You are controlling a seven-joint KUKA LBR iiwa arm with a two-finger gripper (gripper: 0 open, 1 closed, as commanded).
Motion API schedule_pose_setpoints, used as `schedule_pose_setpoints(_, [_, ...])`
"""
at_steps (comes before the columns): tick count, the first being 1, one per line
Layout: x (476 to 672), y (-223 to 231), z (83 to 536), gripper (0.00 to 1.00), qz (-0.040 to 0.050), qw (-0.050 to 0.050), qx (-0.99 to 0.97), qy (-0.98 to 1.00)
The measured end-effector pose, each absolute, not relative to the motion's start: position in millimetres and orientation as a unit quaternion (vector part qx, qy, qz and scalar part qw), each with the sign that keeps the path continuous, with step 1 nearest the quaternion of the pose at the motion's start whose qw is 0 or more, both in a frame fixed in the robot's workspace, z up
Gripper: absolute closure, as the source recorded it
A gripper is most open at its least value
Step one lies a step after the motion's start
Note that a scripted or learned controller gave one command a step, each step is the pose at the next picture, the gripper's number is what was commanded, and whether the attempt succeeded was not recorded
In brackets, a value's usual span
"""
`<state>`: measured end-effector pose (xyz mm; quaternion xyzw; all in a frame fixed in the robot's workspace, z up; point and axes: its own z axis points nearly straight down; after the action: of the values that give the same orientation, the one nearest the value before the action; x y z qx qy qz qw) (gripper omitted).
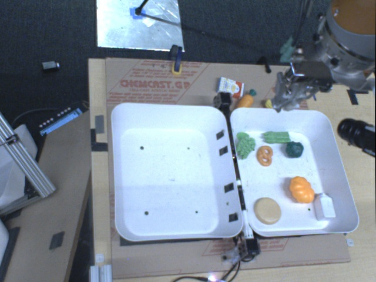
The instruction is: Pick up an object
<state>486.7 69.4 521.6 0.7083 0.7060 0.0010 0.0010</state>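
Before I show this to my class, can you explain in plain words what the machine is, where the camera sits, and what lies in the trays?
One fixed camera looks down at a slant on a bench. A grey robot arm reaches in from the right; its pincer hangs above the far rim of the right bin. Nothing shows in its grip. That bin holds toy food: a leafy green piece, a green vegetable, a pretzel, a dark green lump, an orange pumpkin, a tan disc and a white block. The left bin lies beside it.

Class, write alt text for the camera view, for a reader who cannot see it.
A grey robot gripper hangs above the far rim of the right bin, which holds small toy foods, including an orange pumpkin and a pretzel. Beside it sits the left bin.
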Motion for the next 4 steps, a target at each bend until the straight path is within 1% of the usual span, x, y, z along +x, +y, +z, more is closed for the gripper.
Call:
schedule_pose_setpoints(1, [486.5,103.2,535.3,1.00,0.0014,0.001,0.705,0.709])
schedule_pose_setpoints(3, [486.0,196.7,534.8,1.00,0.0015,0.000,0.704,0.710])
schedule_pose_setpoints(4, [485.6,53.7,389.0,1.00,-0.0044,-0.002,0.711,0.704])
